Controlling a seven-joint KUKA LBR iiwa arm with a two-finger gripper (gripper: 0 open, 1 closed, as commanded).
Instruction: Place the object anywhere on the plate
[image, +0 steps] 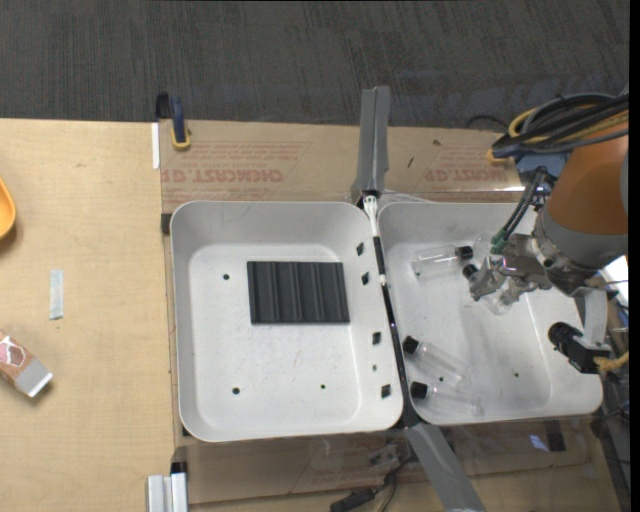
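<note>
We look down on a tan wooden bench (90, 200) with dark carpet beyond its far edge and a sheet of printed cardboard (260, 165) under the 2 white bins. The left bin (200, 400) holds a dark ribbed rectangular plate (298, 292), lying flat a little toward the far side of the bin floor. A grey divider bar (374, 140) runs between the bins at the far side.

The right bin (520, 390) holds 3 clear vials with black caps: 1 vial (440, 262) lies near the far side, just left of the gripper; a second vial (430, 354) lies toward the near left of the bin; a third vial (440, 392) lies just nearer the front rim. All 3 lie on their sides on the bin floor, well apart from the plate.

The arm (590, 200) comes in from the right, its orange band high over the right bin's far right part, with black and yellow cables looping above it. The wrist points down and to the left, and the gripper (492, 282) hangs over the far middle of the right bin. We cannot tell how it is set, as the tip is a blur of metal and clear plastic.

On the bench at the left we see an orange object (5, 208) at the edge, a small grey strip (56, 294), and a red and white object (22, 366).
</note>
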